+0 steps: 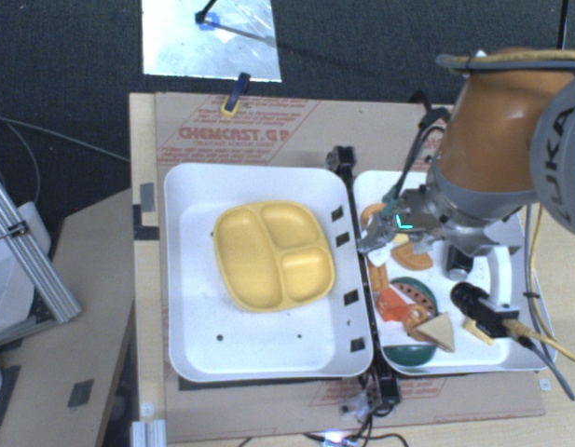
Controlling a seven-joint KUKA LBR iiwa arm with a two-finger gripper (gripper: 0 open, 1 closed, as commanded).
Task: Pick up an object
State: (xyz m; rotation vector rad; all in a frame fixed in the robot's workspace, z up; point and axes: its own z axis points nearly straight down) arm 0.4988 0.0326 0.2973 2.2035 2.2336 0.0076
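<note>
Gripper (385,236) sits low over the right bin (511,357) by the divider, jaw state can't tell, poised above the toy-food pile (408,301) of pick candidates; yellow divided plate (271,254) lies in the left bin (189,277).

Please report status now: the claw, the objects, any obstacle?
Claw low over right bin, near its left edge. Nothing seen held. Small objects heaped below. Yellow tray in left bin.

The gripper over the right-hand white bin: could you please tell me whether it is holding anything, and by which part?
It cannot be told. The gripper sits low over the right white bin, at its left edge above small orange, red and tan items, but the grey and orange arm hides any hold.
</note>
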